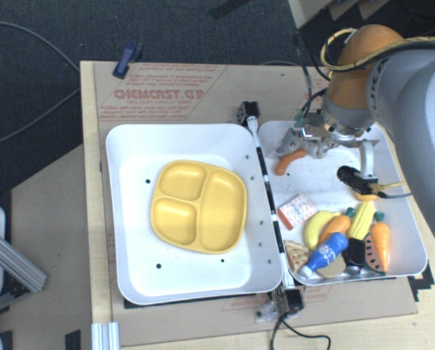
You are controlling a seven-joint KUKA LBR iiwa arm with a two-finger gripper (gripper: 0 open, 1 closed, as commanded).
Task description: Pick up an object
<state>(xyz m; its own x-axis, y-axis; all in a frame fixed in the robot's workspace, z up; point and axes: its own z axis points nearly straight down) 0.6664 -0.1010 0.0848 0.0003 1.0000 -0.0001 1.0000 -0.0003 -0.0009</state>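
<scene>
Fingers (pixel 289 144) of the gripper (pixel 305 150) look spread, one to each side of the top end of a small orange stick-shaped piece (pixel 287 162), and not closed on it (the slanted view makes this hard to judge, so I would not call it held). That piece is the likeliest thing to pick. It lies in the ten o'clock corner of the right bin (pixel 420 257), slanting from the gripper down toward eight o'clock. It looks like a light, smooth plastic toy, stiff enough to keep its shape. Because it is narrow and rounded, it could roll or swivel if caught near its tip, so a hold across its middle seems safer than one at the end. Toward nine o'clock the piece is close to the wall between the two bins, and the bin's far wall is near at twelve o'clock, so there is little room on those sides. The open floor is toward four o'clock, up to a pink-and-white packet (pixel 298 210). Beyond that, at five o'clock, a heap of toys is crowded together, among them a yellow banana (pixel 317 227), a blue bottle (pixel 327 252) and a carrot (pixel 380 243). Well apart at nine o'clock, the left bin (pixel 122 195) holds a yellow divided plate (pixel 199 206).
</scene>
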